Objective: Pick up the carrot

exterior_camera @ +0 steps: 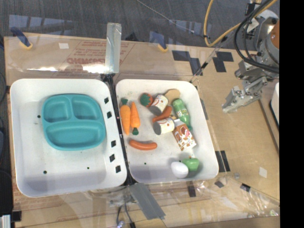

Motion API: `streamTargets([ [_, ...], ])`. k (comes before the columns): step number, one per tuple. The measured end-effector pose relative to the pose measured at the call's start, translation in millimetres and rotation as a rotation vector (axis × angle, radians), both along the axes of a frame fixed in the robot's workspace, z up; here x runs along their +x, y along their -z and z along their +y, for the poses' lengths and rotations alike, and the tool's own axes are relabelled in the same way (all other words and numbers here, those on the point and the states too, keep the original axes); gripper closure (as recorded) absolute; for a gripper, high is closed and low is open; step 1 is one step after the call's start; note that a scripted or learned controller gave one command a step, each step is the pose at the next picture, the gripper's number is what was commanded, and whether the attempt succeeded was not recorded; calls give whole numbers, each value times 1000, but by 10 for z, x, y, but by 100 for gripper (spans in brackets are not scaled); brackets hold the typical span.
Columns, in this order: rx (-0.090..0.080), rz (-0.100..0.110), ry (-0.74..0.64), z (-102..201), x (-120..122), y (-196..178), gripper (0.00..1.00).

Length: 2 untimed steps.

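Two orange carrots lie side by side at the left edge of the right bin: a thicker carrot and a slimmer one, both with green tops. My gripper hangs over the bench to the right of that bin, well away from the carrots, with nothing between its fingers. Its grey fingers point down and to the left.
The right bin also holds a red sausage, a strawberry, small cans, a green bottle, a snack packet, a white egg and a green pepper. A teal divided plate lies in the left bin. Cables hang at upper right.
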<state>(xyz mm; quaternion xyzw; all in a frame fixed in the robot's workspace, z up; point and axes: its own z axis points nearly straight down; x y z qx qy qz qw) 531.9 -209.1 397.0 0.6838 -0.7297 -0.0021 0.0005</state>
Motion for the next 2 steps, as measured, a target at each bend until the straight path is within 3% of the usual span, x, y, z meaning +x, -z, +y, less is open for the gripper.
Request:
streamTargets([
  [1, 1, 0, -404, -11, -552, 406, 100],
  [2, -7, -11, -485, 100, -227, -877, 100],
])
